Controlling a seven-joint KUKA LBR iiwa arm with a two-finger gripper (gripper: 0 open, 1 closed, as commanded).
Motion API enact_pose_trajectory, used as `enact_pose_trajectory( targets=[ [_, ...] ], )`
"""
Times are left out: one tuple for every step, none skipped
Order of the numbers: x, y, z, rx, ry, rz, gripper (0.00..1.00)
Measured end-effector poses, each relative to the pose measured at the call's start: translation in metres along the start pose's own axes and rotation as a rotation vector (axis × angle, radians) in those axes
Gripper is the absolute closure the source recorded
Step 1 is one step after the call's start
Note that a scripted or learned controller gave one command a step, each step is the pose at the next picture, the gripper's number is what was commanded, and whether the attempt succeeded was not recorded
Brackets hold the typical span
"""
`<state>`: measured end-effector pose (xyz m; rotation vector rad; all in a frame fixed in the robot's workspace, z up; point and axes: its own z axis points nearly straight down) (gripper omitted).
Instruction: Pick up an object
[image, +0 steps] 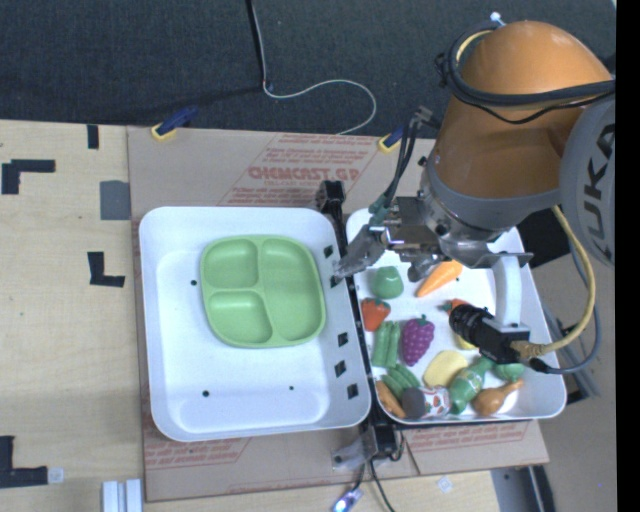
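My gripper (372, 252) hangs over the upper left corner of the right bin (545, 400), close to the divider between the bins. Just below it lie a small green pepper-like toy (387, 284) and a red-orange toy (374, 313). An orange carrot (438, 278) lies to the gripper's right, partly under the wrist. Further down the bin are purple grapes (417, 340), a green ridged vegetable (385, 343), a yellow piece (443, 368), green pieces (468, 385) and a brown pear shape (496, 400). I see nothing held in the gripper.
The left bin (170, 400) holds a light green divided plate (263, 290). The arm's large orange-and-grey body (510, 110) covers the upper part of the right bin. Cardboard (200, 165) lies under both bins.
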<state>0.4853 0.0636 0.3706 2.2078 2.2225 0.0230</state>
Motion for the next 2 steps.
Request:
enact_pose_trajectory(
  targets=[
    [-0.001, -0.002, 0.000, 0.019, -0.006, 0.002, 1.00],
    [0.017, 0.000, -0.061, 0.012, -0.003, 0.002, 1.00]
  ],
)
